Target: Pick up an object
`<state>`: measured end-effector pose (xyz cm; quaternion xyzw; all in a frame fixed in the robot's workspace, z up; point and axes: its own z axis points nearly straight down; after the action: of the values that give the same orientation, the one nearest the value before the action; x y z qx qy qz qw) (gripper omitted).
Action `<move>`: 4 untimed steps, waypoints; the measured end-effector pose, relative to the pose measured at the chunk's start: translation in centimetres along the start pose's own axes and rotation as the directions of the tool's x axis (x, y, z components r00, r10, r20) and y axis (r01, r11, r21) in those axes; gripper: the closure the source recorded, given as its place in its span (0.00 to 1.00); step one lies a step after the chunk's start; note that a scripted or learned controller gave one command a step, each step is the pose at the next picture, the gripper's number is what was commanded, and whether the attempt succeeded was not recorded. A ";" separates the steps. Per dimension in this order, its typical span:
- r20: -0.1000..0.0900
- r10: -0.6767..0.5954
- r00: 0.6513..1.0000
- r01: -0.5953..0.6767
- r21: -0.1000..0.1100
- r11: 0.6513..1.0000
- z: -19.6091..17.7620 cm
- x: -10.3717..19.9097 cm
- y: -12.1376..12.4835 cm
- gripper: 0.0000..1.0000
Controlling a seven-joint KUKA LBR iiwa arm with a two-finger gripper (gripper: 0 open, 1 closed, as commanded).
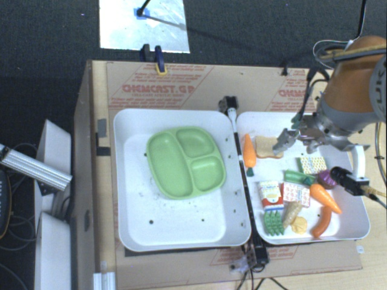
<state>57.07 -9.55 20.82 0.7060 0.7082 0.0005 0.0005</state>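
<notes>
— Dark carpet surrounded your bench (pixel 181 83), a brown board printed with red lettering, as the overhead camera looked down on two white bins set side by side. What lay in them?

— Your left bin (pixel 136 222) carried a single green divided plate (pixel 184 162), lying flat near its middle. Your right bin (pixel 357 222) held all the toy food. An orange carrot (pixel 248 151) lay along its left wall, and a tan bread slice (pixel 265 147) sat just beside that carrot, toward the back. A red-and-white carton (pixel 271 193) and a pink-patterned packet (pixel 296 193) lay together at the centre, with a green studded piece (pixel 273 221) in front of them near the bin's front wall. A second carrot (pixel 325 198) lay tilted on the right side, just in front of a purple piece (pixel 326 178).

— And where was your arm?

— Your grey arm (pixel 357 83), with its orange band, reached in from the right over the back of the right bin. Your gripper (pixel 289 139) hung above the right edge of the bread slice, and nothing was seen in its grasp. Whether it was spread or pressed together could not be told from that slanted view. Every toy rested on the bin floor, none of them lifted.
</notes>
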 end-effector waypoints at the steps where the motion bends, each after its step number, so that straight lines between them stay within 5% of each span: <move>1: 0.001 0.002 1.000 -0.002 0.000 1.000 12.3 -3.3 0.6 0.00; 2: 0.000 -0.001 1.000 0.001 -0.001 1.000 12.3 -1.3 4.2 0.00; 3: 0.000 -0.002 1.000 0.002 -0.002 1.000 11.3 -1.3 4.2 1.00; 4: 0.000 -0.002 1.000 0.002 -0.002 1.000 11.3 -1.3 4.2 0.00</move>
<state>61.32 -10.88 9.54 0.7055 0.7087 0.0013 0.0013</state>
